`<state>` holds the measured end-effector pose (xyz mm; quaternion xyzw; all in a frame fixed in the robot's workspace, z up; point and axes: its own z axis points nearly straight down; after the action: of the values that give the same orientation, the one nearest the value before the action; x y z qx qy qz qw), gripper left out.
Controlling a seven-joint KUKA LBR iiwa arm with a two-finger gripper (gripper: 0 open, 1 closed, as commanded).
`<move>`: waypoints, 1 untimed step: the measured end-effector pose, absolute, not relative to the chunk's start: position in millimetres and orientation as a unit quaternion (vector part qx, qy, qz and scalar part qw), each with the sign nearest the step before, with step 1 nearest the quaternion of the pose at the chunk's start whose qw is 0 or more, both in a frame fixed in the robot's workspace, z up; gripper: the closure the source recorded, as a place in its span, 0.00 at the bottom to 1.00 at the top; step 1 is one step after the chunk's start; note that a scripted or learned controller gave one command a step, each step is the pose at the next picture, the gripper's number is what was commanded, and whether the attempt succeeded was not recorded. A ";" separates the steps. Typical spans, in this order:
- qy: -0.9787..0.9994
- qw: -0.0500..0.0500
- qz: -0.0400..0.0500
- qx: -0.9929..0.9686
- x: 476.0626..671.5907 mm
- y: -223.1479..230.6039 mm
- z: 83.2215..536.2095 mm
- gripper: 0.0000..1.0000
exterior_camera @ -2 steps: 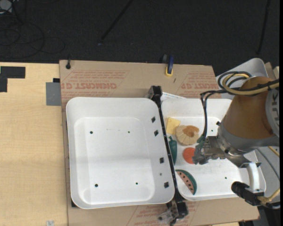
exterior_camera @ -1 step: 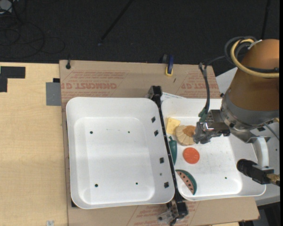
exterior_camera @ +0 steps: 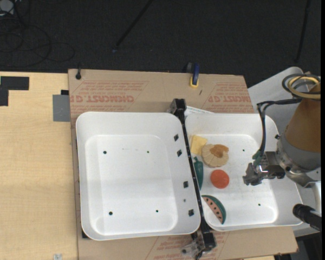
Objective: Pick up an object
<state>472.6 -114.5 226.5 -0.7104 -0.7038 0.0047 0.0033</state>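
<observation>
The pincer (exterior_camera: pixel 254 173) hangs over the right bin (exterior_camera: pixel 244 218), near its right wall, on the grey arm (exterior_camera: pixel 306 140) with its orange band. Whether it is open or closed, I cannot tell; nothing visible sits in it.

Left of the pincer, apart from it, lies a red ball (exterior_camera: pixel 220 179). Up and left of that ball, farther from the pincer, rests a tan round piece (exterior_camera: pixel 214 154), touching a yellow piece (exterior_camera: pixel 198 144) on its far side. A teal object (exterior_camera: pixel 198 173) lies against the divider, left of the ball. Below and left of the pincer sits a watermelon slice (exterior_camera: pixel 215 208). Beyond the divider is the left bin (exterior_camera: pixel 86 145), the 2nd of 2.
</observation>
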 end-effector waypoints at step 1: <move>-0.705 -0.007 -0.002 -0.709 476.5 -187.4 359.3 1.00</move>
<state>476.5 -187.4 359.3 -0.7090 -0.7051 -0.0017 -0.0074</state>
